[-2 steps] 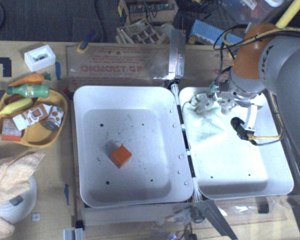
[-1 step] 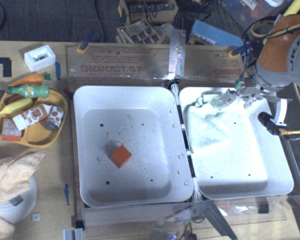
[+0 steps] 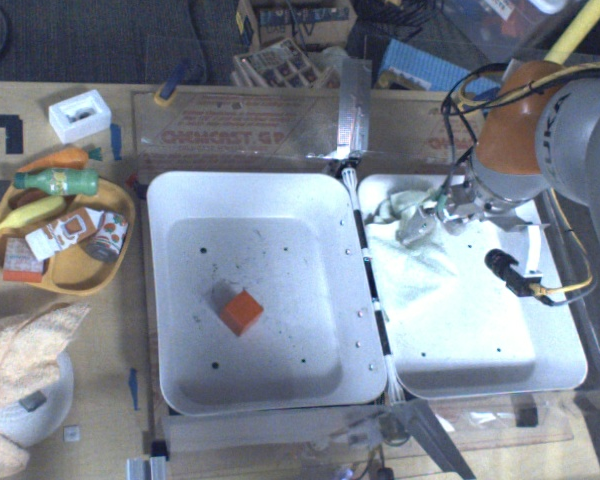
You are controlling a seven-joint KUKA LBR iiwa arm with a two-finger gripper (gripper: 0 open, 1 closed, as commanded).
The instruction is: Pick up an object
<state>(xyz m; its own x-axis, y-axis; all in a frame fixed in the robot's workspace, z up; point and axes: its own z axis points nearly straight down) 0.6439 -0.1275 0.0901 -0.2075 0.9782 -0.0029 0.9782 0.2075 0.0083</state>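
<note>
Resting on the floor of the left bin (image 3: 180,208), slightly below and left of its centre, is an orange block (image 3: 243,312), standing free with a small dark shadow at its upper left. A few dark specks dot the bin floor around it.

The right bin (image 3: 500,368) adjoins the left along a shared metal seam. In its upper left corner lies a pale, crumpled object (image 3: 398,208), possibly cloth or soft plastic; the washed-out white there makes its outline hard to read. The gripper (image 3: 420,226) sits low over this corner, just beside or touching the pale object; whether its fingers are spread or pressed together cannot be told, as metal and white blur together. The arm (image 3: 540,128), grey with an orange band, enters from the right, carrying a black cable fitting (image 3: 510,271) over the right bin. The gripper is well apart from the orange block.

Left of the bins, a yellow bowl (image 3: 80,273) holds a green bottle (image 3: 60,181), a banana (image 3: 25,213) and small printed packets. Below it lies a peach-coloured cloth (image 3: 25,353). A small white box (image 3: 80,115) sits near the bench's upper left.
</note>
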